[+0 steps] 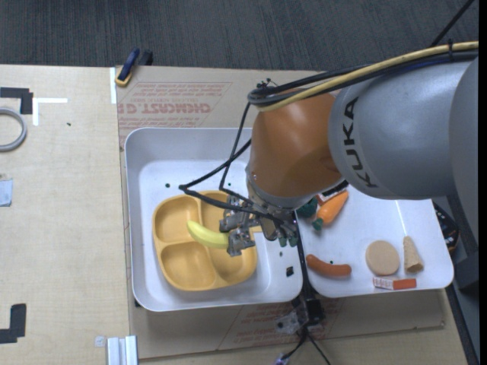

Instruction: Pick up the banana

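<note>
Hovering right at the banana (207, 234), the pincer (236, 234) sits on its right end in the yellow tray (183, 268); grip state, can't tell. I'd centre on the fruit before lifting.

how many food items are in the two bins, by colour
yellow: 1, curved yellow banana, lying in the yellow divided plastic tray in the left white bin
orange: 2, orange carrot with green top, orange-red sausage
tan: 2, round tan cookie, tan cone
red and white: 1, small flat red and white piece
total: 6
</note>
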Controlling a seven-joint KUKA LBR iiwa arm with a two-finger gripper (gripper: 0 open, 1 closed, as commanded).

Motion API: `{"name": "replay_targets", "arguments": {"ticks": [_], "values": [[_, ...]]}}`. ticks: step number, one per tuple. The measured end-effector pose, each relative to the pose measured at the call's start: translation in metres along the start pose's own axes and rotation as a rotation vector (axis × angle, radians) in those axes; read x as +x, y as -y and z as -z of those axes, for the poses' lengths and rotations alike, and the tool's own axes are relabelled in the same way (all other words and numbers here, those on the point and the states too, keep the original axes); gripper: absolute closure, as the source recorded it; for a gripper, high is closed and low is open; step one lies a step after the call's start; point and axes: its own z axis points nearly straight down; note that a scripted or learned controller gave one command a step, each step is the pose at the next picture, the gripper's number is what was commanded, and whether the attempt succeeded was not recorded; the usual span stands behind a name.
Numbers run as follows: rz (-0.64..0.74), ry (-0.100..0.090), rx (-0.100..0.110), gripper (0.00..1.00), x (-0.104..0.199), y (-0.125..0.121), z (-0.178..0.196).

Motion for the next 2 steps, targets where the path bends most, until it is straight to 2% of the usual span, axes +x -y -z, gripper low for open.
{"name": "replay_targets", "arguments": {"ticks": [1,2], "values": [[0.149,0.002,0.0,1.0,-0.068,0.001,-0.046],[0.417,0.003,0.001,1.0,-0.062,0.019,-0.079]]}}
